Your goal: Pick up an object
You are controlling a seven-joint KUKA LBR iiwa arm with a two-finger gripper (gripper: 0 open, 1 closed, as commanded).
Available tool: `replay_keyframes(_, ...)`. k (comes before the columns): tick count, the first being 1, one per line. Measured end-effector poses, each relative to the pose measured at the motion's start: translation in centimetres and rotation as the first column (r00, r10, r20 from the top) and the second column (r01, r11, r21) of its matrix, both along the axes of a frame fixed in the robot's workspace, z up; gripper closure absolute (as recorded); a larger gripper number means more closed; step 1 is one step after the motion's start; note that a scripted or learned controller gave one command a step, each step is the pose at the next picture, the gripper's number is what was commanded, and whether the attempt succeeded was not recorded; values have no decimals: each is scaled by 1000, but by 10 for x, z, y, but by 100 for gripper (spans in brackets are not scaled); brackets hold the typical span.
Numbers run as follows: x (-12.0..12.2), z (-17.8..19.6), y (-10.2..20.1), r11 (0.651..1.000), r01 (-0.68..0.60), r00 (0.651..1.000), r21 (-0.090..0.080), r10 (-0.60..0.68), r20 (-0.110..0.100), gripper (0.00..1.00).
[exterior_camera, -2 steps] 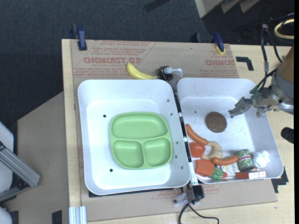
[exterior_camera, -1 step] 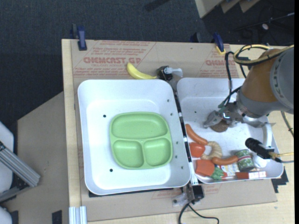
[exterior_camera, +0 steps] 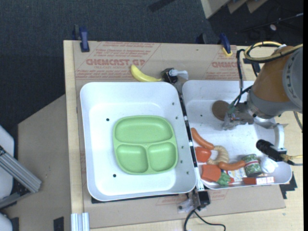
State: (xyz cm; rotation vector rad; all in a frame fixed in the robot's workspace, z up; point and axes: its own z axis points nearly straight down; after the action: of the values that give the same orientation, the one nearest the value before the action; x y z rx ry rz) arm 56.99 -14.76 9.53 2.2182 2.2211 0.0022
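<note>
My desk [exterior_camera: 110, 57] is a flat cardboard-brown board printed with red lettering, and it carries two shallow, glossy white plastic bins with rounded corners. The left bin [exterior_camera: 96, 105] holds a smooth pale-green divided plate [exterior_camera: 144, 144], a rounded rectangle with one long compartment across the top and two smaller ones below. Behind that bin, on the bare board, lies a curved yellow banana [exterior_camera: 143, 75]. The right bin [exterior_camera: 202, 93] has its clutter gathered along the near edge: a long, shiny orange-red sausage shape [exterior_camera: 201, 138], a tan ring-like piece [exterior_camera: 222, 153], a flat orange-red block [exterior_camera: 210, 172], a small green bit [exterior_camera: 224, 179] and a short can with a green label [exterior_camera: 250, 165]. A round, dull brown disc [exterior_camera: 220, 109] lies apart from these in the upper middle of the bin. My arm comes in from the right, its broad orange band [exterior_camera: 269, 83] above the grey wrist, with black and yellow cables looping over it. My hand [exterior_camera: 234, 119] points down toward the bin floor, and I cannot tell whether it is released or clenched, nor whether anything sits in it. The brown disc is just beside my hand, on its left; the pile of toys lies nearer the camera, below my hand and apart from it.
</note>
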Motion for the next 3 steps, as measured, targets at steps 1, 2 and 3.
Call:
replay_keyframes(1,68,77,15,1000,-2,1000,-2,2,7,100)
replay_keyframes(2,65,73,14,1000,0,1000,0,0,-2,0)
replay_keyframes(3,64,-11,16,1000,0,1000,1,0,-2,0)
